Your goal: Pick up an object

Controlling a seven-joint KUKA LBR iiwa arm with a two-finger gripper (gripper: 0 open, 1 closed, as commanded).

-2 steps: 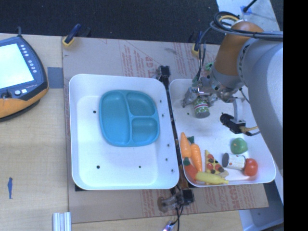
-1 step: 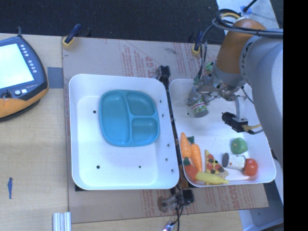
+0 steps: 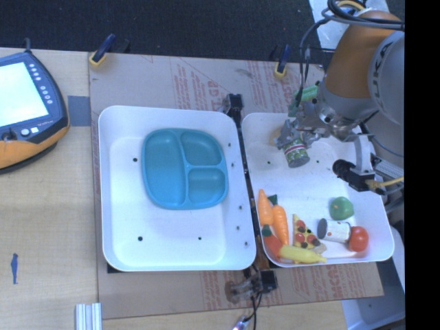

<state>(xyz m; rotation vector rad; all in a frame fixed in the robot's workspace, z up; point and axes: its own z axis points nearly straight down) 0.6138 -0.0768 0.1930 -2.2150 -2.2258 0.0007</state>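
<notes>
In the camera view, the grey arm with its orange band reaches in over the right shallow white bin, and its two-finger gripper sits over the upper part of that bin, well above the heap of toy food along the bin's lower edge. A small cylindrical can with a green and grey label shows right at the fingertips, tilted, and looks to be pinched between the two fingers, so the gripper reads as closed on the can; whether the can is lifted off the bin floor or just touching it, I cannot tell. That spot makes sense for a pick, since the can is well apart from the clutter, leaving room for the fingers on both sides.

Below the can lie two orange carrots, a pizza slice with dark toppings, a yellow banana-like piece, a green rounded piece, a small white cylinder and a red tomato, bunched together and harder to grasp singly.

Left of the right bin, the left shallow white bin holds a teal divided plate. An orange-edged tablet lies on the bench further left.
</notes>
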